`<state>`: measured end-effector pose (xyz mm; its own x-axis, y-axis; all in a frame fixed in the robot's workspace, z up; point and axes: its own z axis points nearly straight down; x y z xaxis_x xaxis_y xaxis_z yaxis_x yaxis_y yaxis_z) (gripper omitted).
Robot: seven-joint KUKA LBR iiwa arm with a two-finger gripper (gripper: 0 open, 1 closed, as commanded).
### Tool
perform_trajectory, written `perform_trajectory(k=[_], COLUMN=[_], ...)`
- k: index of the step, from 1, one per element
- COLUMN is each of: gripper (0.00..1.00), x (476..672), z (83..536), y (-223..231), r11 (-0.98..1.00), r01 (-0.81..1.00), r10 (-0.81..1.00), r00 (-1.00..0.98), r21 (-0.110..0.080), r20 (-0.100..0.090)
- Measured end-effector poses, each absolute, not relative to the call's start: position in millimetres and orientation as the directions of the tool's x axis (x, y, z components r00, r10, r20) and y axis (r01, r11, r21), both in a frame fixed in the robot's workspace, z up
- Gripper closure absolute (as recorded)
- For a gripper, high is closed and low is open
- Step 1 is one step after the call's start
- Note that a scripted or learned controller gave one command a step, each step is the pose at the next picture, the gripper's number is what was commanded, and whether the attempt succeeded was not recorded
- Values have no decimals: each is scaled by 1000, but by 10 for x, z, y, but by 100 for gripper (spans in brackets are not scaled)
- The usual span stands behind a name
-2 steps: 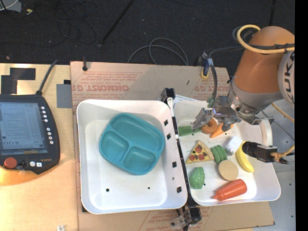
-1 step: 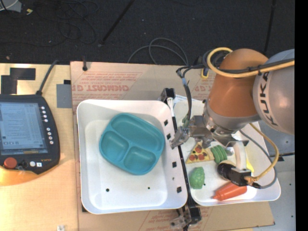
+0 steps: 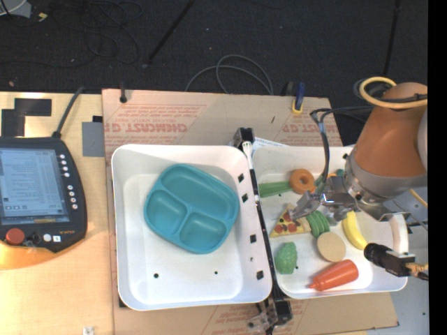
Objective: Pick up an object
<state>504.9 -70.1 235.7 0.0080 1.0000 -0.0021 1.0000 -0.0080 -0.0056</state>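
My gripper (image 3: 305, 206) sits low over the right bin (image 3: 363, 285), reached in from the right, with the orange band (image 3: 390, 135) of my arm above it. I cannot tell from this view how wide the gripper is set; the metal parts at its tip blur together against the toys beneath.

Items in the right bin, relative to the gripper:
- Pizza slice (image 3: 288, 225): just below and left of the gripper tip, touching or very nearly so.
- Dark green ridged piece (image 3: 319, 223): directly beside the tip, on its lower right.
- Orange ring-shaped doughnut (image 3: 302, 181): just above the tip.
- Long green vegetable (image 3: 274, 188): up and to the left, near the bin divider.
- Yellow banana (image 3: 354, 230): to the right, under my wrist.
- Tan round disc (image 3: 331, 246): below the ridged piece.
- Green leafy piece (image 3: 286, 257): lower left, well clear of the tip.
- Red-orange carrot-like cone (image 3: 335, 276): near the front wall of the bin.

Nothing is visibly lifted off the bin floor.

The left bin (image 3: 140, 285) carries a teal sectioned plate (image 3: 191, 207). A handheld control pendant (image 3: 38, 190) lies on the worktop (image 3: 98, 285) at far left.
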Motion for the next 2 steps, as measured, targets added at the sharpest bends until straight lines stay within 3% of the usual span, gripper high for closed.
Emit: perform_trajectory(k=[1,2], gripper=[0,0], x=[4745,4748], z=[1858,1866], y=[8,515], r11=[1,2], r01=[1000,1000], r10=[1000,1000], r00=[-1,-2], r21=[-7,-5], r20=[2,1])
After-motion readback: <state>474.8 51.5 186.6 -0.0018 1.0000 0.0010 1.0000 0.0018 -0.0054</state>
